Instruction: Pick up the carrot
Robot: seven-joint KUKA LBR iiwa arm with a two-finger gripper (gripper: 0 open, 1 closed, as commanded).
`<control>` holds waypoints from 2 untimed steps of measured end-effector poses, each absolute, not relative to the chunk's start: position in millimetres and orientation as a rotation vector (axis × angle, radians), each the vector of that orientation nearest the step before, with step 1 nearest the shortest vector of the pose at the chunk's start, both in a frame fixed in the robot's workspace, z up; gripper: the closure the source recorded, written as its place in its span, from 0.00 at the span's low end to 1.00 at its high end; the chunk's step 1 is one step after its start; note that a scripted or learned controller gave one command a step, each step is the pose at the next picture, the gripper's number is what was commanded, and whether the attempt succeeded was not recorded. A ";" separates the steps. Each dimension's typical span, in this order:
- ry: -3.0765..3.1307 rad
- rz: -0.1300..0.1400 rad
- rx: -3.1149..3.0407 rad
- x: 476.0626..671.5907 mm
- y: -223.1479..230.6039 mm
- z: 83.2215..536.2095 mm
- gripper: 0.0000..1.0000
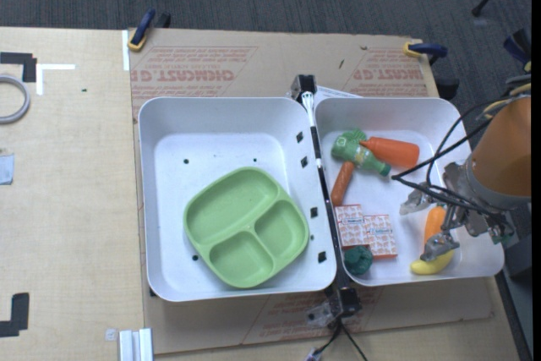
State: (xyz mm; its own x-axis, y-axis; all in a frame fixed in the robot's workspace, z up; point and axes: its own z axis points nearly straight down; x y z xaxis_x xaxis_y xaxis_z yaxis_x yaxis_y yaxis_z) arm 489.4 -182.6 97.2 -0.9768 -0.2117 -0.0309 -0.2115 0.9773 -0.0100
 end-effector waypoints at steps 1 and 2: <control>3.075 -0.001 -0.619 500.7 -127.6 92.8 0.00; 3.085 -0.002 -0.569 487.0 -196.8 104.3 0.00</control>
